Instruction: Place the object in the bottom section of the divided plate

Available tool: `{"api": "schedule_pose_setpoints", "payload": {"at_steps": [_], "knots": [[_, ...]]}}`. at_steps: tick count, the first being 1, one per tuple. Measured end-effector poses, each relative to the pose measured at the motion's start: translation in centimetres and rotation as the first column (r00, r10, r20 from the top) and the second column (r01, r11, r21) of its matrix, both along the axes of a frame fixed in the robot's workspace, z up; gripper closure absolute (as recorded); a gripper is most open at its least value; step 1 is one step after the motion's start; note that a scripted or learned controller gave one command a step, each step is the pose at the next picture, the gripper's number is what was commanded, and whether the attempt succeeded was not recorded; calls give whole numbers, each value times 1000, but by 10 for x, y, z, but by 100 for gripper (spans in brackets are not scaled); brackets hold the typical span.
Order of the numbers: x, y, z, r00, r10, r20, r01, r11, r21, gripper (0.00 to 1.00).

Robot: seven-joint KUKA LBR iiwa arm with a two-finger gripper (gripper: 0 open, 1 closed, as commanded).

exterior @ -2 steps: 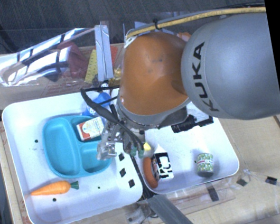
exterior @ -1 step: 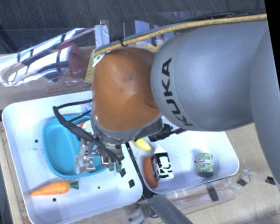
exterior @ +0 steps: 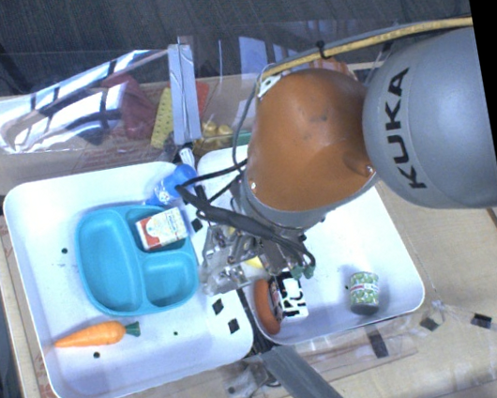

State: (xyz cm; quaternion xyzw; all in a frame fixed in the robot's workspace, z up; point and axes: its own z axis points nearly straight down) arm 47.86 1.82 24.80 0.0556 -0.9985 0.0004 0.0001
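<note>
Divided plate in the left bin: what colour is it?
Light blue; the divided plate shows clearly in the camera view.

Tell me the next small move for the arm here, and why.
Probably lift straight up a little before travelling toward the blue divided plastic plate. The gripper sits low over the rim between the two shallow white bins, and whether it holds anything is hidden. The plate's bottom section looks bare, while a small red-and-white carton fills an upper one.

The arm (exterior: 334, 145) covers most of the right bin (exterior: 402, 257), while the left bin (exterior: 42, 268) lies open around the divided plate (exterior: 131, 262) and carrot (exterior: 90, 337).
</note>
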Motion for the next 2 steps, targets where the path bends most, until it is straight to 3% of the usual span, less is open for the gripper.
{"api": "schedule_pose_setpoints", "payload": {"at_steps": [1,2], "knots": [[16,44,-43,959,-283,-5,283,959,-2,100],[0,0,18,961,-275,1,275,961,0,100]]}}
